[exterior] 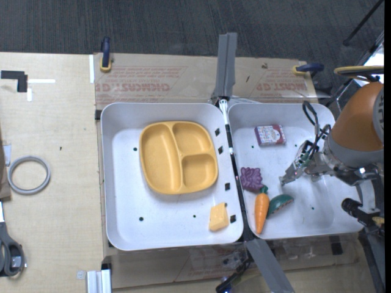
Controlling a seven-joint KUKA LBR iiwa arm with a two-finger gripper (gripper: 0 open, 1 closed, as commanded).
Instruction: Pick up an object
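Teal object (281, 202) lies lower right beside the carrot (261, 209); the gripper (292, 176) hovers just above it, fingers apart, seemingly lining up a grab.

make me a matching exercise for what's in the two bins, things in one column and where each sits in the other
Things:
1. yellow divided plate
2. cheese wedge
3. pink packet
4. toy carrot

Places:
A. upper part of the right bin
B. middle of the left bin
C. lower left part of the right bin
D. lower right corner of the left bin

Pairs: 1-B, 2-D, 3-A, 4-C
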